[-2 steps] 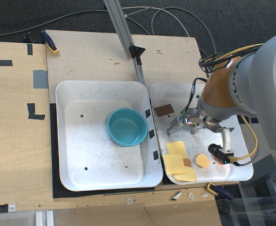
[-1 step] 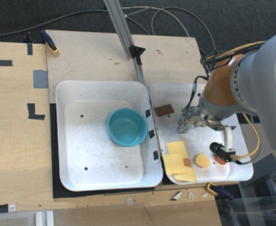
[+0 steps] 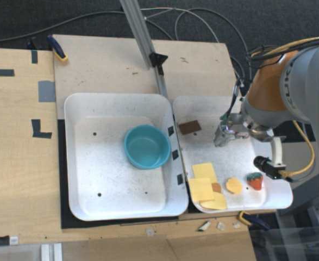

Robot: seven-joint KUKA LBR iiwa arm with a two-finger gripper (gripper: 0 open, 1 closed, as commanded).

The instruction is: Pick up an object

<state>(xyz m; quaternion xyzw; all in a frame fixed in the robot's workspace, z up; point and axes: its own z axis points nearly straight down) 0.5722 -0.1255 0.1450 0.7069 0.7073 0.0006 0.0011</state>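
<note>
- The left bin [image 3: 83,145] is the larger-looking of the two white trays; it holds one thing, a teal bowl [image 3: 147,146], upright and open-topped, sitting toward its right side near the wall shared with the other tray.
- The right bin [image 3: 202,105] holds the rest of the objects (all small), most of them gathered along its near edge.
- The arm [image 3: 281,88] reaches over the right bin from the right, its grey body and orange band covering that tray's far right corner.
- The gripper [image 3: 221,140] hangs above bare floor in the middle of the right bin; from above I cannot tell how its jaws stand, and nothing shows between them.
- Three yellow flat pieces [image 3: 205,186] lie overlapping near the front left of the right bin (their edges are hard to separate).
- A brown block [image 3: 189,127] lies apart at the tray's upper left, left of the gripper.
- A round orange piece [image 3: 234,186] sits just right of the yellow pieces.
- A red strawberry-like toy [image 3: 255,181] stands near the front right corner, partly behind a black fitting on the arm.
- A small brown bit [image 3: 217,187] touches the yellow pieces; too small to identify.
</note>
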